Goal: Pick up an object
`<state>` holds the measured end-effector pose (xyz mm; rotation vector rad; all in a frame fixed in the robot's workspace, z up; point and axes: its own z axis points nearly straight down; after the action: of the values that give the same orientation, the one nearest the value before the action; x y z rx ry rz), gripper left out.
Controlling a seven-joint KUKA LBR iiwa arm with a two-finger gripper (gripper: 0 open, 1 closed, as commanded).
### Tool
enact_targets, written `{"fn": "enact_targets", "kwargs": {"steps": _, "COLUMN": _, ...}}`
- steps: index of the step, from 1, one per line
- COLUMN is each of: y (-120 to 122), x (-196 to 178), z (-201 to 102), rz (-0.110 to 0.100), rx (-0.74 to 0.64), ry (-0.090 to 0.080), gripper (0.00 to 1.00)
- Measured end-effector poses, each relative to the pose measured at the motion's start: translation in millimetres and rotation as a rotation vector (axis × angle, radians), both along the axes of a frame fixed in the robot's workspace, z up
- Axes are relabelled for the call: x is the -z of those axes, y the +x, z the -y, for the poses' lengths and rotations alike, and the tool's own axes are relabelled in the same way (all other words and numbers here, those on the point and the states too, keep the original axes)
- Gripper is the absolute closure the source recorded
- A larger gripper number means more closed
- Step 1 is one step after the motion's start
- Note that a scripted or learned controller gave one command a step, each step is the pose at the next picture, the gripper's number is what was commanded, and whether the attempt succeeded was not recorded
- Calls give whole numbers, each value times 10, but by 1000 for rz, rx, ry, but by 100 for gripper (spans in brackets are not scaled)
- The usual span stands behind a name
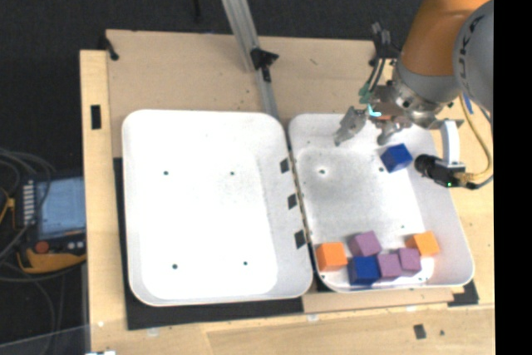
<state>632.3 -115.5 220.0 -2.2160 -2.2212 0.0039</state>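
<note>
Cluster of blocks (378, 255) sitting packed at near end of right bin (349, 179): crowding risking hand nudging neighbours, not gripping. Lone blue block (396, 157) lying farther up, just beside hand (371, 125). Hand hovering spread apart, holding nothing; descent likely landing beside block, missing it.

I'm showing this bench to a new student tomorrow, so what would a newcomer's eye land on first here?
Probably the arm, with its bright orange band, reaching in at the upper right, its gripper spread open over the far end of the right bin. Next, a lone blue cube lying just beside the gripper, apart from the rest. Then the cluster of orange, purple and blue blocks packed along that bin's near edge.
</note>
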Motion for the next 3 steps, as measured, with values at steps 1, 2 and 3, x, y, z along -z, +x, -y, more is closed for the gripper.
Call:
{"fn": "enact_targets", "kwargs": {"steps": 1, "y": 10, "x": -30, "z": 0, "rz": 5, "rx": 0, "ry": -1, "gripper": 0}}
{"fn": "enact_targets", "kwargs": {"steps": 2, "y": -51, "x": 460, "z": -64, "rz": 0, "rx": 3, "ry": -2, "gripper": 0}}
{"fn": "enact_targets", "kwargs": {"steps": 3, "y": -92, "x": 1044, "z": 37, "rz": 0, "rx": 4, "ry": -3, "gripper": 0}}
